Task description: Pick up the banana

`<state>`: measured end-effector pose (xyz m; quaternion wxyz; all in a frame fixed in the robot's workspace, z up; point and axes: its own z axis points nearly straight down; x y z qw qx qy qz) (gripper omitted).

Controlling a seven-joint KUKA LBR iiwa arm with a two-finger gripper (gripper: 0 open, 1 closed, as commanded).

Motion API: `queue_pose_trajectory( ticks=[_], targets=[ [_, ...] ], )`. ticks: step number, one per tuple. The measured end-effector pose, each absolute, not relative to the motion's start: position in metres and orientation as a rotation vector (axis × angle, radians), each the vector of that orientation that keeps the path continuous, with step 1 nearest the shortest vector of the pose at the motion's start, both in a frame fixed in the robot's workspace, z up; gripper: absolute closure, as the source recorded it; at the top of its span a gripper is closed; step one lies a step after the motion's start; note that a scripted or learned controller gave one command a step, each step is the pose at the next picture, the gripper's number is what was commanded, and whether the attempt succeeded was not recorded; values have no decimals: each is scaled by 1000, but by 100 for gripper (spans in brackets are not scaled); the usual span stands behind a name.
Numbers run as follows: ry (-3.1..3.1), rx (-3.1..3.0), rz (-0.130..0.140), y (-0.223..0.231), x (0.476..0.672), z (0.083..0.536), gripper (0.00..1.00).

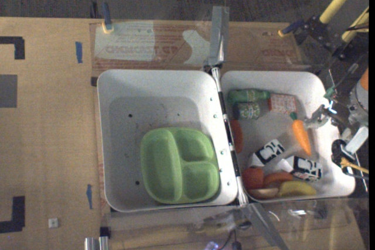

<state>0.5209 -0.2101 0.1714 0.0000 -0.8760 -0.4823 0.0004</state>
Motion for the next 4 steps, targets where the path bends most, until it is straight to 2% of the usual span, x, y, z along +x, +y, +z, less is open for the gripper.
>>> queue_pose_trajectory(
  ticks=[1, 2, 3, 4],
  targets=[
    [-1157, -2916, 5, -123, 481, 177, 0],
    [-1365, -2829, 1, -90, 515, 184, 0],
    [-986, -2982, 3, -31, 608, 184, 0],
    [-631, -3077, 1, 83, 605, 184, 0]
  ],
)
